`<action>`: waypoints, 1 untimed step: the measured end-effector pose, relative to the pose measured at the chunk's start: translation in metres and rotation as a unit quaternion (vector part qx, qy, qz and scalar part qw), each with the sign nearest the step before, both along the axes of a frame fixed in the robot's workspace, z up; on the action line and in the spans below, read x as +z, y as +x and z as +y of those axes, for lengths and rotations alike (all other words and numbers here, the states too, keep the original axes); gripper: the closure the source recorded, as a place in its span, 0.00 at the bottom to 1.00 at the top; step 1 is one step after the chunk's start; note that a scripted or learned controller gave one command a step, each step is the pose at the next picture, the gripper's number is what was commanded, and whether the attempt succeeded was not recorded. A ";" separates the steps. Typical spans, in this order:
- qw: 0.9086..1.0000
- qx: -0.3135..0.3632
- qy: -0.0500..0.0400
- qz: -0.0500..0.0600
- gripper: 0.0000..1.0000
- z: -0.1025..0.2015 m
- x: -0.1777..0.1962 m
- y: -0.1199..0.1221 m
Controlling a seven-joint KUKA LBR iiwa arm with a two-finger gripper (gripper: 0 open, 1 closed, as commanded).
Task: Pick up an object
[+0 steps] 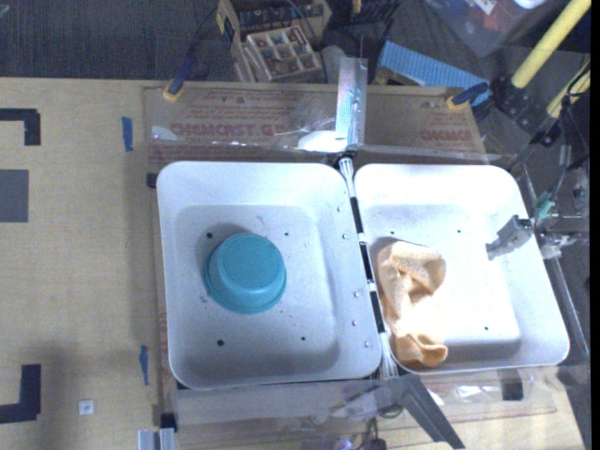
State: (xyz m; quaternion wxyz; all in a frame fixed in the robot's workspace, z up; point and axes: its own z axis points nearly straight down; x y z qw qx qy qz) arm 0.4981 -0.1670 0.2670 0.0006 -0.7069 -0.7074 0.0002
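A blue bowl (246,271) lies upside down in the middle of the left bin (178,195). A crumpled tan cloth (411,298) rests against the left wall of the right bin (450,190), reaching toward its front edge. My gripper (508,235) hangs over the right rim of the right bin, well to the right of the cloth and apart from it. Nothing shows in its grasp.
A metal divider (351,111) stands behind the seam between the bins, with cardboard panels (244,127) along the back. Boxes and cables crowd the area behind the bench. A yellow bar (555,28) slants at the top right.
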 end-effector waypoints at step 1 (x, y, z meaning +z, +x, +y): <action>1.000 0.010 0.000 0.000 0.00 0.046 -0.120 0.035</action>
